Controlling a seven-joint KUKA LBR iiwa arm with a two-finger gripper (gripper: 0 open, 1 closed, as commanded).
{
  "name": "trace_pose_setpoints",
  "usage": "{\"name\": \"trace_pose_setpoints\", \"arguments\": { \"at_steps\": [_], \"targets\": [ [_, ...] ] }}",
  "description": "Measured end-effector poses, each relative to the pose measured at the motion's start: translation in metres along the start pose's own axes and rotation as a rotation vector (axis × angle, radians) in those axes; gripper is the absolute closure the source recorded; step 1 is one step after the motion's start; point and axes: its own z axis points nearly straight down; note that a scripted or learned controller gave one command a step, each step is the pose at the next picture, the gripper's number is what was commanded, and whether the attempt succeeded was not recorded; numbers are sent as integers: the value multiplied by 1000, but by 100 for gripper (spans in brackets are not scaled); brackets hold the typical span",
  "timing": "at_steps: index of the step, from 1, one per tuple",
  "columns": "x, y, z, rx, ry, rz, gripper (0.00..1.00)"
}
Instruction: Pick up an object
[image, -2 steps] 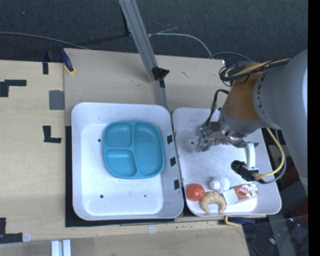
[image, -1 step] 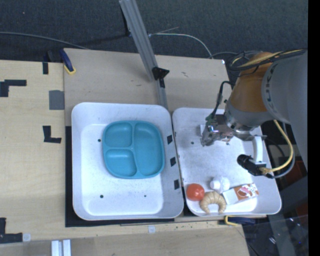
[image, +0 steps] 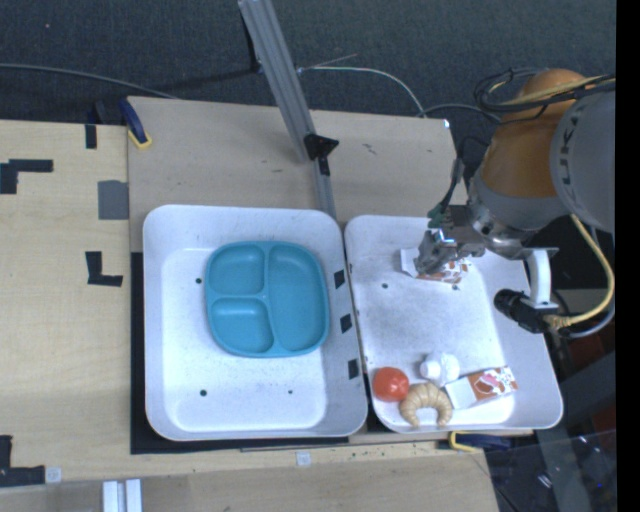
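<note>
Gripper (image: 437, 252) sat low over the far part of the right bin (image: 400, 320), right above a small white/red packet (image: 450, 268) lying on the bin floor; can't tell its state from this angle. Near edge of that bin had a red ball (image: 390, 382), a croissant (image: 426, 402), a small white obj (image: 438, 367) & a red/white carton (image: 483, 385) clustered close together. Left bin (image: 170, 330) held a blue divided plate (image: 267, 298).
</note>
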Motion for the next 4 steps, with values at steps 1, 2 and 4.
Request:
{"name": "trace_pose_setpoints", "arguments": {
  "at_steps": [1, 2, 4],
  "targets": [
    [0, 0, 2, 6, 1, 1, 100],
    [57, -1, -10, 5, 3, -5, 100],
    [151, -8, -1, 7, 2, -4, 100]
  ]
}}
